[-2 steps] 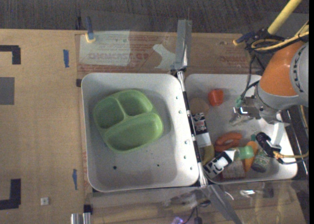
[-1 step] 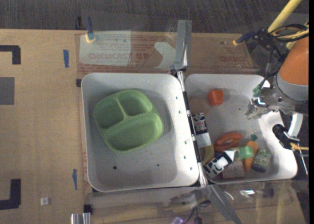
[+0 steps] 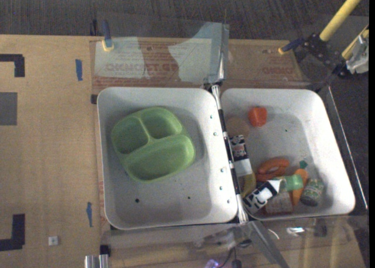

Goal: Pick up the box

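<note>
From above, the left bin (image 3: 111,202) holds a green divided plate (image 3: 153,142). The right bin (image 3: 337,143) holds a small orange cup (image 3: 257,116) near its back, and along its front a black-and-white box (image 3: 262,194) lying tilted, touching an orange bottle (image 3: 296,182), an orange-red toy (image 3: 273,166) and a small can (image 3: 313,191). A patterned carton (image 3: 238,147) sits on the divider.

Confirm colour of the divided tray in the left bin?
Light green divided tray, clearest in the camera view.
</note>
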Robot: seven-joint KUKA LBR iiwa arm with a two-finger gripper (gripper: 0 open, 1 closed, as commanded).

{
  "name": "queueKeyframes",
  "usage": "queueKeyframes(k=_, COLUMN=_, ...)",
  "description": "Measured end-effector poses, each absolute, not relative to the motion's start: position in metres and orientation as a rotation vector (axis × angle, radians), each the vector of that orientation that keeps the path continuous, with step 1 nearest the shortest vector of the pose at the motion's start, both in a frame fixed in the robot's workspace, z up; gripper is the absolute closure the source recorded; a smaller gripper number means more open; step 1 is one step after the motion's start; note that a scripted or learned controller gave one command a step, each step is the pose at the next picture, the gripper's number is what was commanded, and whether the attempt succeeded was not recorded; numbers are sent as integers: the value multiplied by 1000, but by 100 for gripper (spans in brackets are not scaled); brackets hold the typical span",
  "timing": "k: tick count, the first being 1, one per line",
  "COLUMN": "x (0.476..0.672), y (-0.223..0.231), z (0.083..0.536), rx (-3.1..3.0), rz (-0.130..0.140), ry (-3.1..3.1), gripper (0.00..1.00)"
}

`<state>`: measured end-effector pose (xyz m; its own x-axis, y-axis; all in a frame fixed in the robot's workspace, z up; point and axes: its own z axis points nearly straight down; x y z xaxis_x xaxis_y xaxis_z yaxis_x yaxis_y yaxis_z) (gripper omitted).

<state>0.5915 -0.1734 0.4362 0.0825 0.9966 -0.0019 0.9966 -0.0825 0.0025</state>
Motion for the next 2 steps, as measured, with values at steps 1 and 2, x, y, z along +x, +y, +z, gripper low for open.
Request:
queueKeyframes(k=1, x=605, y=-107, z=435, rx=2249, rz=-1, ry=2193, gripper=100)
queueKeyframes(k=2, x=667, y=-53, z=435, rx=2188, rz=2, ry=2250, gripper=100)
